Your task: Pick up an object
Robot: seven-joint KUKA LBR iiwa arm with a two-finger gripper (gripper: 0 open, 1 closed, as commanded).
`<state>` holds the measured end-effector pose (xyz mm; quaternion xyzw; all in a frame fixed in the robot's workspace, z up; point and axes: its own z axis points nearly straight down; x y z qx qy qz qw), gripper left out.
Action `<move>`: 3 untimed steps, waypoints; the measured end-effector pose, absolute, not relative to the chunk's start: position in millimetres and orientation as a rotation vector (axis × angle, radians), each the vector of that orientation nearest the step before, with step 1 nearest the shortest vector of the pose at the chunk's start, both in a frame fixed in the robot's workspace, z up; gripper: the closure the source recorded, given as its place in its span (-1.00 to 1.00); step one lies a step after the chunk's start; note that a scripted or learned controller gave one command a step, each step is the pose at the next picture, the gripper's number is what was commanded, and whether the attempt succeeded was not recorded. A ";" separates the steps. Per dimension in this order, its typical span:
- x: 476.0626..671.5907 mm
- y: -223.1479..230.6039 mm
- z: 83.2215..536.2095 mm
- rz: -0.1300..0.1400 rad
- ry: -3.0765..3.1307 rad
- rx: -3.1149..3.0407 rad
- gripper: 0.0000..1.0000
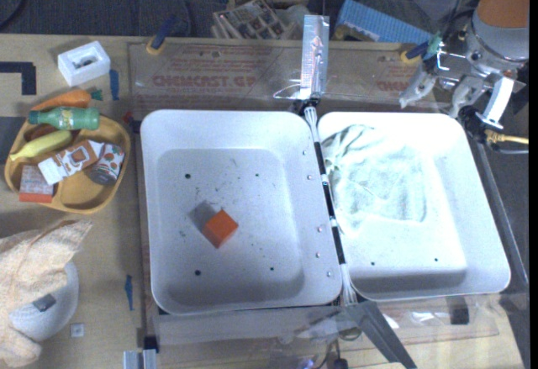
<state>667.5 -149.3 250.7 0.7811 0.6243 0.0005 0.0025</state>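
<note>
Camera view is showing the orange block [221,228] sitting low in the left bin [164,140], turned cornerwise so its edges run diagonal to the bin walls. The gripper [458,90] is hanging above the right bin's [479,266] far right corner, fingers spread apart and holding nothing. The block is lying well apart from it, toward the view's left and nearer the camera, with the pale cloth [374,178] in the right bin between them.

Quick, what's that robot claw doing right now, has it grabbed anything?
Gripper: open, holding nothing, up above the far edge of the right bin. The orange block lies in the left bin.
</note>
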 end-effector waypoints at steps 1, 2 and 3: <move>661.8 -115.5 106.3 0.000 1.956 2.457 -1.00; 631.8 -108.7 96.5 0.005 2.401 2.021 -1.00; 632.8 -109.8 107.4 0.009 2.395 2.022 1.00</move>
